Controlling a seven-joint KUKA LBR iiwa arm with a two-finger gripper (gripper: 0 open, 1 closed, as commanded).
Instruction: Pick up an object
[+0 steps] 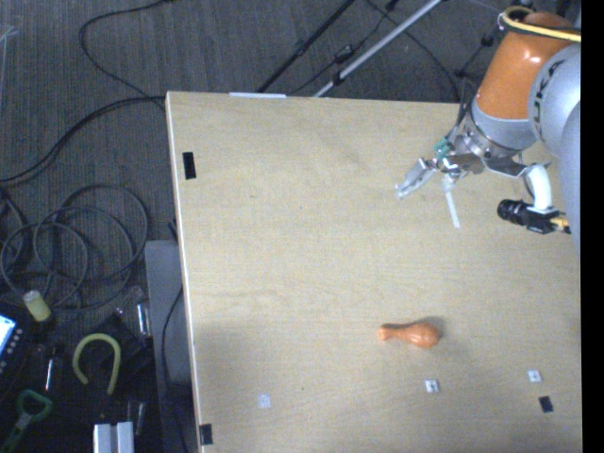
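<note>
Gripper at upper right of worktop, 2 thin pale fingers spread apart in V, nothing between them. Grey arm with orange band enters from right, above gripper. Small black part sticks out just below wrist. Orange pear-shaped object lies on its side on bare wood, well below gripper, narrow end pointing left. Few small square markers near lower right. Cables and green hook-shaped thing on dark floor at left.
</note>
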